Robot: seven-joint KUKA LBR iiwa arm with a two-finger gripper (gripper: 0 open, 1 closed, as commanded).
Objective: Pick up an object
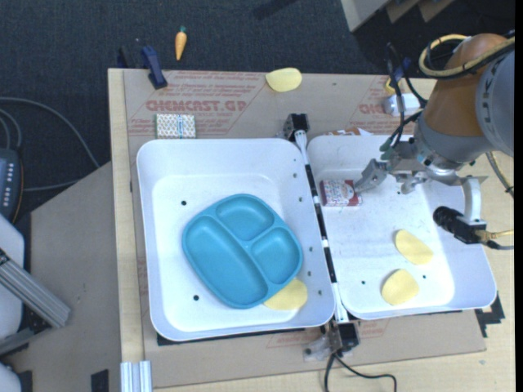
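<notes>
In the right bin (458, 300) a small red and white packet (337, 193) lies by the left wall. Two flat yellow pieces lie nearer the front, one (414, 247) above the other (400, 287). My gripper (382, 172) hangs over the bin's back part, just right of the packet, with the grey arm and its orange band (458, 96) behind it. Nothing shows as held. In the left bin (155, 178) a blue divided plate (242, 250) lies flat, and a yellow piece (288, 296) pokes out from under its front edge.
Behind the bins on the cardboard bench lie a yellow piece (283, 79), a small patterned packet (176, 125) and a blue clip (153, 65). A small carrot toy (181, 43) lies on the dark floor. A black clamp (295, 124) sits where the bins meet.
</notes>
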